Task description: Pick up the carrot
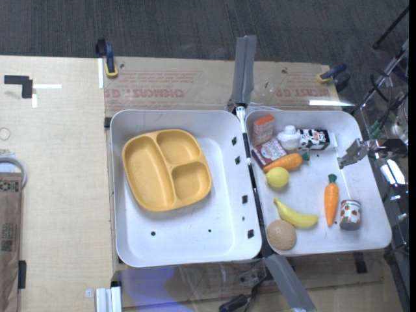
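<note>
An orange carrot (331,203) with a green top lies lengthwise in the right part of the right bin (374,194), its top pointing to the far side. A second, carrot-like orange piece (287,162) lies across the middle of that bin, above a lemon (277,177). My gripper (351,153) hangs at the bin's right side, up and to the right of the carrot's green top and apart from it. Nothing shows in its grasp.
Beside the carrot stands a small can (350,214). A banana (296,214) and a round brown item (281,234) lie near the front. A white bottle (289,137), a dark carton (314,138) and boxes (263,129) crowd the back. The left bin (188,242) holds a yellow divided plate (168,169).
</note>
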Robot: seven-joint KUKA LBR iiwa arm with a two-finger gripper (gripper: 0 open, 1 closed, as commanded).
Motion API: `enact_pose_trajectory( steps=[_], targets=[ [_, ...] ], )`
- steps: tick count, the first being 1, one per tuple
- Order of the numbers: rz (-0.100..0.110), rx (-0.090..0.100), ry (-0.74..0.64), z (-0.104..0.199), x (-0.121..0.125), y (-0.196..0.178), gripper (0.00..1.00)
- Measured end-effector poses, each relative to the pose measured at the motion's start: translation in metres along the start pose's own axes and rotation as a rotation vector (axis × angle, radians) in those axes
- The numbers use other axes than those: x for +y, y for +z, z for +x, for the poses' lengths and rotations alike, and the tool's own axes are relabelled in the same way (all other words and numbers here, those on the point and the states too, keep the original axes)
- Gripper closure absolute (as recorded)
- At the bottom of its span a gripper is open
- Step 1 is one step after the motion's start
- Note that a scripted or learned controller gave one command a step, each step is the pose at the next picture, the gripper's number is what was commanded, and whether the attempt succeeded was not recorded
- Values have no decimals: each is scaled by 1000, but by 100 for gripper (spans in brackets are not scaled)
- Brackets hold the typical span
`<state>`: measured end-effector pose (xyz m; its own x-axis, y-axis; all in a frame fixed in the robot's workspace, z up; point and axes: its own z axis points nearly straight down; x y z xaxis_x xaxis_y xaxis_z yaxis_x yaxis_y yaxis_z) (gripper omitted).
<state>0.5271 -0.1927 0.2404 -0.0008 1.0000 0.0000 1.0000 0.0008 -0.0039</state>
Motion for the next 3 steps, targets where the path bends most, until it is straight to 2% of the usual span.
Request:
enact_pose_trajectory(
  steps=[1,2,3],
  targets=[
    [-4,-1,-427,-17,30,14,0],
    [-3,-2,-343,9,30,-79,0],
    [-2,-1,-319,1,53,41,0]
  ],
)
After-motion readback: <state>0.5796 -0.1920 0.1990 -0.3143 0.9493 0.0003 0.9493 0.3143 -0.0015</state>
